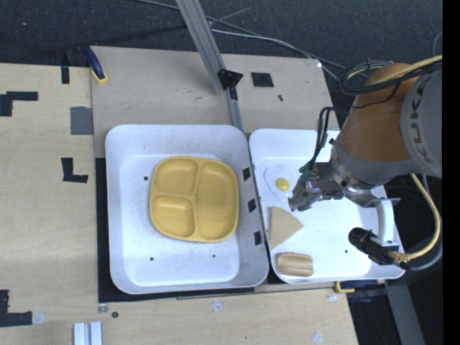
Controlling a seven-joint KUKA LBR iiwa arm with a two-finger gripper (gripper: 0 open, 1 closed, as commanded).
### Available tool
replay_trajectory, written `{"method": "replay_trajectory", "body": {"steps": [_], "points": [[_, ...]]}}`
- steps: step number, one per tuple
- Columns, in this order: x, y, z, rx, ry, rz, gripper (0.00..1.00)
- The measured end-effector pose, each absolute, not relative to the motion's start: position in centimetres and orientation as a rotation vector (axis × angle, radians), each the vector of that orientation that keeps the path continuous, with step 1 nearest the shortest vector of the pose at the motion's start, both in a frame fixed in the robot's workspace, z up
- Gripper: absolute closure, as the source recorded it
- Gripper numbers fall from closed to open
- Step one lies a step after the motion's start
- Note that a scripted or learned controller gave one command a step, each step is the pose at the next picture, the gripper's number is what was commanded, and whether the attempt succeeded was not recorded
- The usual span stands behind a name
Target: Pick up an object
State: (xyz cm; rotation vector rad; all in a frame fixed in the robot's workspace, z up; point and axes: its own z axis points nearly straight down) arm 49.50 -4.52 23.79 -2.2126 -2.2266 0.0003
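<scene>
The tool (302,196) hangs low in the right bin (327,139); whether it is open or closed cannot be told from this angle. The nearest object, a tan wedge (284,227), lies just below-left of it, seemingly untouched, with a fried egg (279,182) to its upper left.

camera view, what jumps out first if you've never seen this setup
The yellow divided plate sits alone in the middle of the left bin and draws the eye first. Next comes the grey and orange arm reaching in from the right, its gripper low over the right bin. There it hangs close to a fried egg, with a tan wedge and a bread roll nearer the front edge.
</scene>
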Motion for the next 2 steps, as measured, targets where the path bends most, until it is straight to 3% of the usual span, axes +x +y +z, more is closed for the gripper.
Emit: {"method": "replay_trajectory", "body": {"steps": [1,2], "points": [[49.3,0.6,22.8,-2.214,-2.226,0.003,1.0],[51.3,5.4,22.5,-2.212,-2.228,0.001,1.0]]}}
